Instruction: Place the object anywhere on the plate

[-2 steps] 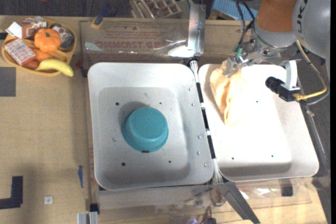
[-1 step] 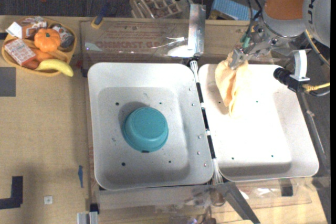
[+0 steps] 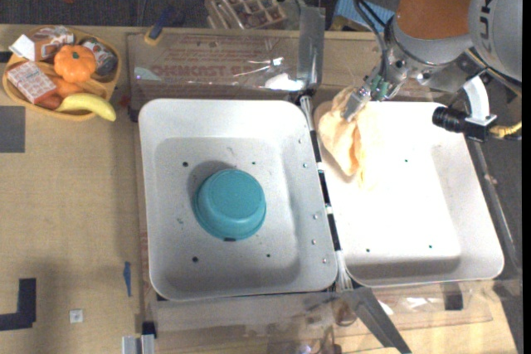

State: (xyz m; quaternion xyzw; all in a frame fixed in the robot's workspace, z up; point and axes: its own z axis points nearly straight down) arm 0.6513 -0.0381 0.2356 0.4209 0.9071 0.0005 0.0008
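The cloth, a pale yellow and cream piece of soft fabric, hangs bunched from my gripper, whose two fingers are pinched on its upper corner. It droops down and to the left of my fingertips, and its lower folds drape over the left rim of the right bin, just where the two bins meet. I cannot tell whether the lowest fold touches the bin floor or hangs just above it.

My arm comes in from the upper right, with the orange band right above the wrist and the grey casing beyond it. Yellow and black cables loop over the band. A black fitting with a white bracket sticks out below and to the right of my wrist, over the far right part of the same bin.

To the left of my gripper, past the seam between the bins, lies the left bin. The plate, a round teal dish, sits near the middle of that bin's floor, well apart from the cloth and below-left of my fingers.

Beyond both bins, just left of my gripper, a clear plastic sheet lies along the bench's back edge. Far to the left, on the wooden bench top, rests a shallow basket holding toy food: an orange pumpkin, a banana, and some small boxes.
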